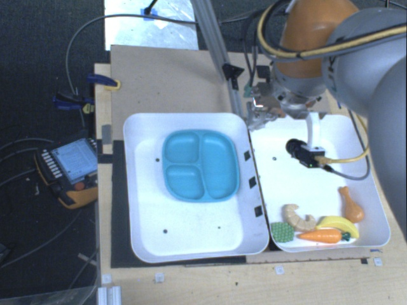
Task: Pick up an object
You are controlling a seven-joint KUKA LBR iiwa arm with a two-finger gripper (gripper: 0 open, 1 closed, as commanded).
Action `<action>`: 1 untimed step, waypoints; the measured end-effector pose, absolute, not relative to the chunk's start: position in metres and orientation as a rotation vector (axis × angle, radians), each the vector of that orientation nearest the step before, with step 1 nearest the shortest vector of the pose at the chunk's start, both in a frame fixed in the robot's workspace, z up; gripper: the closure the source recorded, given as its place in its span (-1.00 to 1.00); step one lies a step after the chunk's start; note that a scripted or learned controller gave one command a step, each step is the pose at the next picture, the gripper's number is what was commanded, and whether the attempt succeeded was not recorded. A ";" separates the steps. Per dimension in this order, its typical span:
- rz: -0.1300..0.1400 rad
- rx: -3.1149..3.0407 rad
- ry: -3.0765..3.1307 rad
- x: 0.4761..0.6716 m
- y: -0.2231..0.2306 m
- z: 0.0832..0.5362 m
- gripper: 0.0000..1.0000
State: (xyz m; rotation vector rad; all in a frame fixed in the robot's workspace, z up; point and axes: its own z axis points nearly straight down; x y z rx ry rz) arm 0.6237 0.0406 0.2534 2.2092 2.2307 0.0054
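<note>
Surface [165,81]: brown board carrying two white bins.

Left bin [137,189]: holds one blue divided plate [200,165], lying flat near the middle.

Pincer [262,110]: over the far left corner of the right bin [286,183], close to the wall shared by the bins. Released or clenched: cannot tell, as the wrist hides the tips. Nothing seen in it.

Right bin, near edge, left to right:
- green toy [282,232], in the corner
- tan toy [296,216], shape unclear
- carrot [318,236], touching the banana [340,224]
- drumstick [351,205], near the right wall

Task status: judged not yet done. Every candidate object lies in a bin, well apart from the pincer. Left to do: reach, close, lift.

Obscured: the arm covers the right bin's far right corner.
</note>
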 end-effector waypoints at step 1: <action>0.005 2.209 2.232 0.629 0.099 0.251 1.00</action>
